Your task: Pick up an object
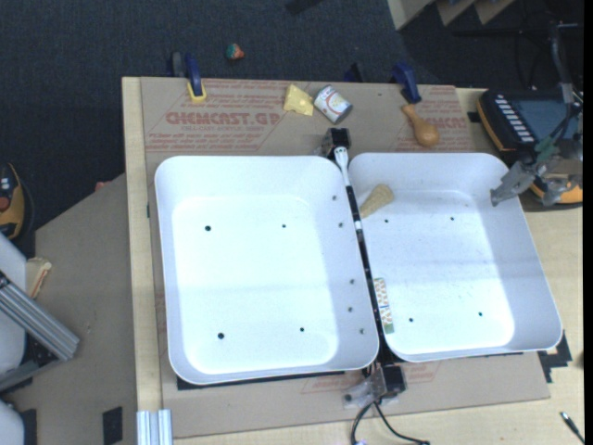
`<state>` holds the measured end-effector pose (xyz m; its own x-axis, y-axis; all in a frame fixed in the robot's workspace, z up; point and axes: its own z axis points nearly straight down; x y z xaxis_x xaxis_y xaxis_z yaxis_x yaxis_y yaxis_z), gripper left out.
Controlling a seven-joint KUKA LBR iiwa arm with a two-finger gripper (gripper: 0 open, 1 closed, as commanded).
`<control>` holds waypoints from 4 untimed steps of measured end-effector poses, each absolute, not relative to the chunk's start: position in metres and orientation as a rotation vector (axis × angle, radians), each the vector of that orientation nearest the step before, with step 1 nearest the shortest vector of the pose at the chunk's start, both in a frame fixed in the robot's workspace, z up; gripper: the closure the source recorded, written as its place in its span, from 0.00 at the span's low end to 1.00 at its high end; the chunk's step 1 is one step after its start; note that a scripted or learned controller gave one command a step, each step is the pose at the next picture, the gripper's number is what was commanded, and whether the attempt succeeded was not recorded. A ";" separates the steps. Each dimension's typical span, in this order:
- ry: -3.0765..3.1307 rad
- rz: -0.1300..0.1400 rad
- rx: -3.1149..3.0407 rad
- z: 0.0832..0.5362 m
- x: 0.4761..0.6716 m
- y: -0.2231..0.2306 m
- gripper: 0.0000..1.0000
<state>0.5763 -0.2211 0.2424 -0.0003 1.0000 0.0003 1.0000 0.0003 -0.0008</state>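
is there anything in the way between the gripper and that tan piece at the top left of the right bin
Nothing visible does. The gripper sits at the right bin's upper right rim, and the tan piece lies against the left wall; bare white floor lies between them.

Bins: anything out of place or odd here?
Yes. Most objects lie outside the bins on the cardboard behind them: a yellow wedge, a small white cylinder and a wooden-handled piece. A tan block sits on the right bin at its left rim. A small ball lies on the floor.
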 end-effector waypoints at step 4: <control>-2.232 -0.005 -2.221 0.479 0.607 -0.180 1.00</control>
<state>0.6067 -0.1797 0.4793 -0.0050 1.0000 -0.0023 1.0000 0.0050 0.0072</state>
